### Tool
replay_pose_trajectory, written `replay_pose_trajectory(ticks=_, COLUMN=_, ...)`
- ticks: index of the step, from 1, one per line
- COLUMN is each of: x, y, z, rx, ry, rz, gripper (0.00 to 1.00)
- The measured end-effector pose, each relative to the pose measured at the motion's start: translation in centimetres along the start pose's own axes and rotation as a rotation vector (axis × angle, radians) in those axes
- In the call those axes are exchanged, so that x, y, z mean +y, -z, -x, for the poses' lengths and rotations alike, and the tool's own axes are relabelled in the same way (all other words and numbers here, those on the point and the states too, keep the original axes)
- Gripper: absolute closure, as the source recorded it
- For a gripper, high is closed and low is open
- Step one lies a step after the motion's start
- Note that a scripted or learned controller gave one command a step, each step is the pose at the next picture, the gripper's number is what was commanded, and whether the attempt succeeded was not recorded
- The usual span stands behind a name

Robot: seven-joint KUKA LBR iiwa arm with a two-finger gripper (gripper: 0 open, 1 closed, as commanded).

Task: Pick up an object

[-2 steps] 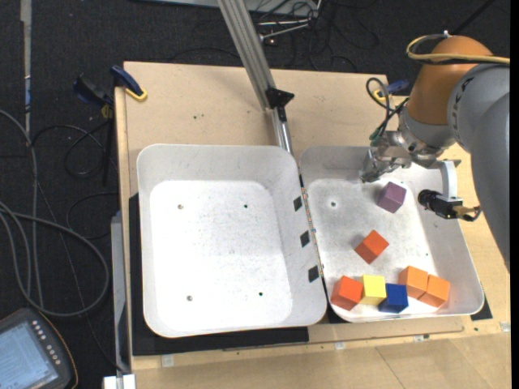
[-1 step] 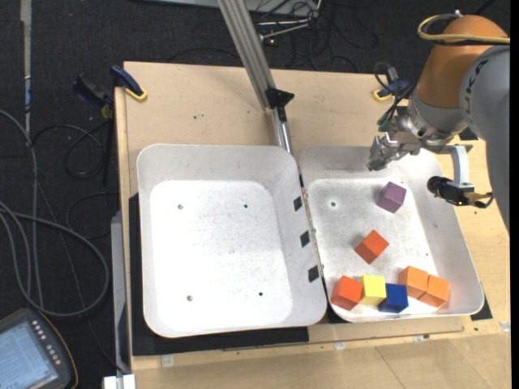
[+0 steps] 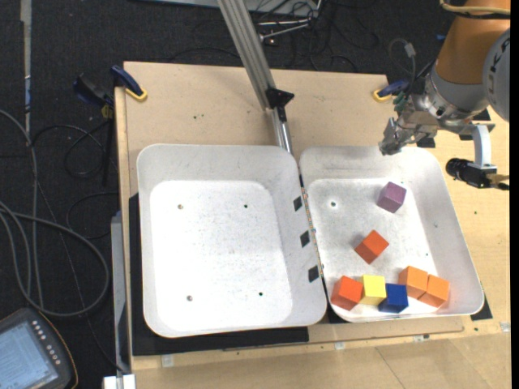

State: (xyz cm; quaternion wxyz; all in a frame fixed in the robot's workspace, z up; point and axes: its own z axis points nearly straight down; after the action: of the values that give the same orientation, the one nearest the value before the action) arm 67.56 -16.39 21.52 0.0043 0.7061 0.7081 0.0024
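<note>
The right bin (image 3: 454,217) holds several small blocks. A purple block (image 3: 392,196) lies near its back, and an orange block (image 3: 372,245) sits in the middle. Along the front edge are an orange-red block (image 3: 348,292), a yellow block (image 3: 374,287), a blue block (image 3: 396,297) and two orange blocks (image 3: 416,280) (image 3: 436,290). My gripper (image 3: 392,144) hangs over the back rim of the right bin, above and behind the purple block, apart from every block. Nothing shows between its fingers.
The left bin (image 3: 162,217) sits beside the right one on the wooden bench (image 3: 203,104). A slanted metal bar (image 3: 247,39) crosses the bench's back toward the gap between the bins. Clamps (image 3: 130,83) (image 3: 389,90) sit at the back corners.
</note>
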Motion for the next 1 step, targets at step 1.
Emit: replay_pose_trajectory(ticks=1, x=0.24, y=5.28, z=1.02, rx=-0.001, ry=-0.003, rz=-0.001, gripper=1.0)
